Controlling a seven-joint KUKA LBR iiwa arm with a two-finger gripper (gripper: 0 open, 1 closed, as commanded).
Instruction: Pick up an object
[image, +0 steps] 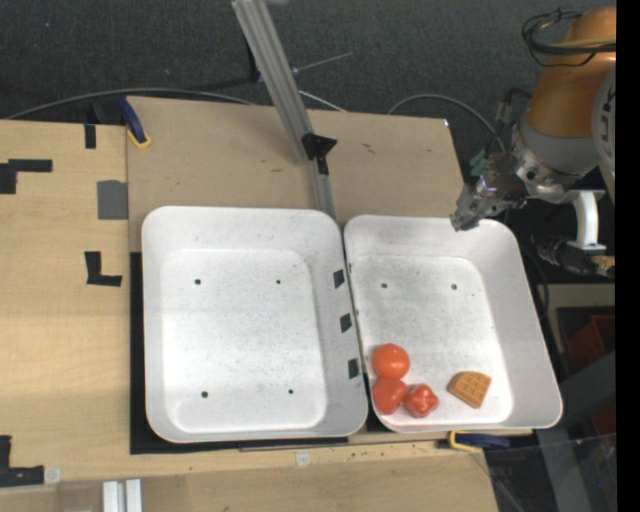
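Observation:
In the right bin (500, 290), near its front edge, lie three small objects. A round orange-red ball (391, 360) sits by the bin's left wall, with a second red piece (387, 396) just in front of it and a lumpy red piece (422, 401) to its right. A tan waffle-like biscuit (470, 388) lies further right. My gripper (466, 217) hangs over the far right corner of this bin, well away from the objects. Nothing shows between its fingers.
The left bin (160, 300) stands beside the right one, joined by a grey divider with black clips. A slanted metal pole (285, 85) rises behind the bins. Black tape marks and a blue clamp (133, 122) lie on the wooden bench at the left.

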